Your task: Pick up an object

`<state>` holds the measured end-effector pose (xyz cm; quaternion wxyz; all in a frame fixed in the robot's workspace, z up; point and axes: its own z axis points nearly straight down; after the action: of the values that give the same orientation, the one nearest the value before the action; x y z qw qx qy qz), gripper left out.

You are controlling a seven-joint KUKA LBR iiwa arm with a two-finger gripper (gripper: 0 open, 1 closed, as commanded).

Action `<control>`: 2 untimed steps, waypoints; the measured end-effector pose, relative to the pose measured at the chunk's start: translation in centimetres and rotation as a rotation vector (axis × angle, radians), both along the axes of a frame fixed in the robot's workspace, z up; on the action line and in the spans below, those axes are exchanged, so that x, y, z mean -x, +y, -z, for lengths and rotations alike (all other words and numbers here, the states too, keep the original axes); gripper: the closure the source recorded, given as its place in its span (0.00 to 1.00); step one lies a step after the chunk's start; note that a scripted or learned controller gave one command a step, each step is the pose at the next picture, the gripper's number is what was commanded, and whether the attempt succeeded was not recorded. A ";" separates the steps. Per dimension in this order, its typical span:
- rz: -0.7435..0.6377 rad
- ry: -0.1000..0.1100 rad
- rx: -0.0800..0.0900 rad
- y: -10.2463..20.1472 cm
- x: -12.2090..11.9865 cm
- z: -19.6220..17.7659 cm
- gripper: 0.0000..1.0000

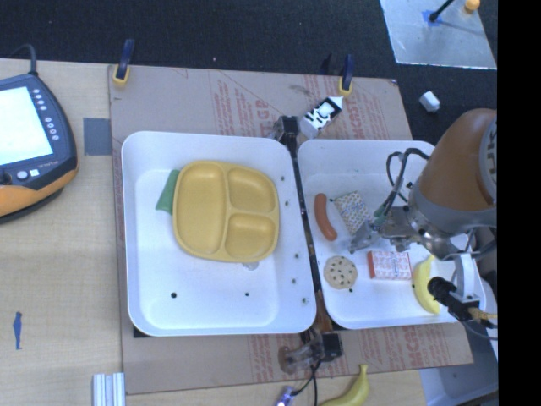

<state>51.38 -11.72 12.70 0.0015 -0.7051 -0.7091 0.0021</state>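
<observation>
Cardboard sheet: brown, printed in red, spread under both bins and clamped along its far edge.
Left bin: white and shallow, and it carries the yellow tray.
Right bin: white, edge to edge with the left one, with the small items lying in it.
Arm: grey with an orange band, reaching in from the right, hanging low over the right bin's right half.
Yellow tray: three compartments, lying flat in the left bin's far half, a green piece peeking out from under its left edge.
Pendant: orange and grey with a lit screen, lying on the bench well left of the bins.
Gripper: pointing down and left between the patterned packet and the red and white card; whether the fingers are wide or narrow, I cannot tell.
Banana: yellow, at the right bin's near right, partly under the arm.
Red and white card: flat, just beside the cookie.
Patterned packet: just right of the sausage.
Sausage: reddish, lying near the bin's left wall.
Cookie: round, speckled, nearer than the sausage.
</observation>
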 end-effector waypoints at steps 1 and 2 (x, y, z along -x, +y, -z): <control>0.002 -0.003 -0.002 4.8 -6.6 -6.5 0.00; 0.002 -0.004 -0.002 7.3 -7.4 -6.5 0.00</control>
<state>58.75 -4.44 19.17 0.0008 -0.7059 -0.7083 0.0001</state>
